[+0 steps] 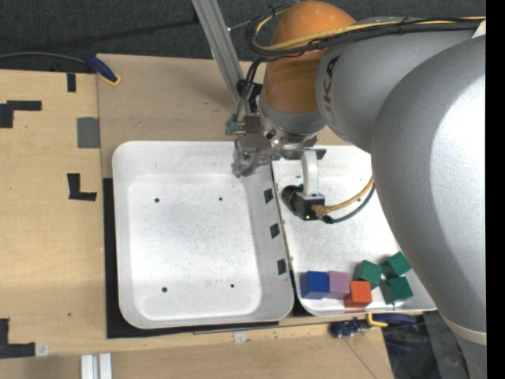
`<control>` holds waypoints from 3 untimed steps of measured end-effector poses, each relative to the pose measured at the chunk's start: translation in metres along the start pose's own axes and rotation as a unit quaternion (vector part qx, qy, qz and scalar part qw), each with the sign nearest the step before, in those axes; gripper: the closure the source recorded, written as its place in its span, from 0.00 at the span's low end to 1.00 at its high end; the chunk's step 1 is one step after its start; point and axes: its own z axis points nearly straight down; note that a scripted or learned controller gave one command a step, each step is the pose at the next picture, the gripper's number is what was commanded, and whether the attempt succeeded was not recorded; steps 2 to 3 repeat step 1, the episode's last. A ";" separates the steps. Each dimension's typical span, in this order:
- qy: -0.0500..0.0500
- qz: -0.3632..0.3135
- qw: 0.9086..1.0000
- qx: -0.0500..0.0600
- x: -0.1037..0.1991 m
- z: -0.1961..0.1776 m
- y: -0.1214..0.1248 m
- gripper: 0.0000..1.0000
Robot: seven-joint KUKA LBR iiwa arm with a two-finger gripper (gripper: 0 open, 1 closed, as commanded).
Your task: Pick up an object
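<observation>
While hanging over the left bin rim, end effector grip indiscernible, needed shifting toward blocks.

We can't really make out the gripper near the top centre; it's a small dark cluster against the bin rim, and its fingers are too blurry to read. The arm covers most of the right bin, and it gets cut off by the right edge of the frame. One green block at lower right is partly tucked under the arm. The blue clamp at the bottom is too small to tell much.
</observation>
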 end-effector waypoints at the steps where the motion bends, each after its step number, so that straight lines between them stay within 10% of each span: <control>1: -0.002 0.002 1.000 0.000 -0.004 -0.001 0.000 0.00; 3: -0.002 0.002 1.000 0.000 -0.004 -0.001 0.000 0.00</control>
